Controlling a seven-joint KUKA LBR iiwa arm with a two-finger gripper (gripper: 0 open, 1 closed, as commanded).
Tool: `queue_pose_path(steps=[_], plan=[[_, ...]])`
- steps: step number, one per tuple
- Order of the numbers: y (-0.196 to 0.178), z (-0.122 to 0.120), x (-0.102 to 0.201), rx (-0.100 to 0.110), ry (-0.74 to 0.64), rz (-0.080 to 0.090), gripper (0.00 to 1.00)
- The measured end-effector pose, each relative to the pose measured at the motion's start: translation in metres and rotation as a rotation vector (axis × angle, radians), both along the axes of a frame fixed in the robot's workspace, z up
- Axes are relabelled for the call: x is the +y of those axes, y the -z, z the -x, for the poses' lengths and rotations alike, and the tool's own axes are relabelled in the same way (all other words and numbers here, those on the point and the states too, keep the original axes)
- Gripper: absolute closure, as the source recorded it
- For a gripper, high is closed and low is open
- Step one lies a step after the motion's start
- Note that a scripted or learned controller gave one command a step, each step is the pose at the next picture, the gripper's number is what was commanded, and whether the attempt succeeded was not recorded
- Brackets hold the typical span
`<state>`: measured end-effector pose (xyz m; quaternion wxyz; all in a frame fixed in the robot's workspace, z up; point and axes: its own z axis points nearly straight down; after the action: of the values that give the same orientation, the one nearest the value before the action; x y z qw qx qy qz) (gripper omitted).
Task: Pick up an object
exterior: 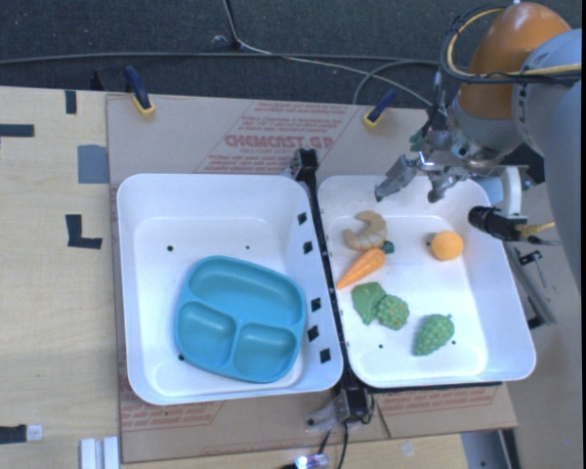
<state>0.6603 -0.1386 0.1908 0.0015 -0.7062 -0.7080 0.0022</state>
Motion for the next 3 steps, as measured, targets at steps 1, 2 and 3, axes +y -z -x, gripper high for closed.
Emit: queue_pose_path(steps=[1, 2, 3], plan=[[0.044, -0.005, 0.002, -0.002, 0.0, 0.001, 0.0], [0.106, -0.005, 0.0, -0.003, 0.0, 0.002, 0.0], [0.094, -0.005, 0.0, -0.005, -0.001, 0.001, 1.0]])
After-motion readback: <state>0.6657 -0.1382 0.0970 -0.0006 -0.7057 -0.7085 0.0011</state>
